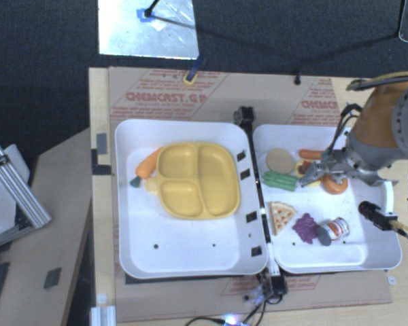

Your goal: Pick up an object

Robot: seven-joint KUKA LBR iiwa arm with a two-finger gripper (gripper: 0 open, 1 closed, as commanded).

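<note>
The gripper hangs low in the right bin, its fingers slightly parted and holding nothing, just beside the orange round piece (touching or not, I cannot tell), which lies toward the arm's side.

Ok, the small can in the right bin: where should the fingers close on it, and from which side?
Probably across the can's round body, coming straight down. It lies on its side, lengthwise across the bin, so its near and far sides look open. The purple grapes crowd its left end, so avoid closing end to end.
</note>
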